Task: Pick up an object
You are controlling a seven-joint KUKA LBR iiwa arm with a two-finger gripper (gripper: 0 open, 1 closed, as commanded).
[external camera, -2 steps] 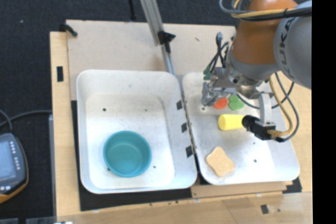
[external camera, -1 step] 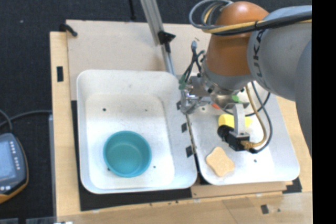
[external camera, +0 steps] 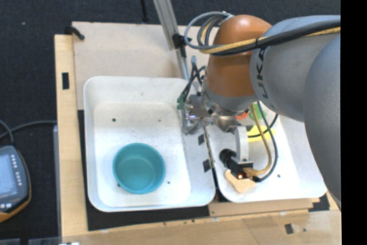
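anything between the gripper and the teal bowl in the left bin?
Only the rims where the two bins meet. The gripper hangs over that divide, and the teal bowl sits on bare floor in the left bin, down-left of it in the camera view.

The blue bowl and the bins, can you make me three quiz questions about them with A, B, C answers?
1. Where is the bowl?
A. left bin
B. right bin
C. on the floor

2. What colour is the band on the arm?
A. green
B. orange
C. purple

3. How does the bowl sit?
A. upside down
B. on its side
C. upright, opening up

Answers: 1 A, it rests in the left bin, near the front. 2 B, the band above the wrist is orange. 3 C, its hollow inside faces the camera.
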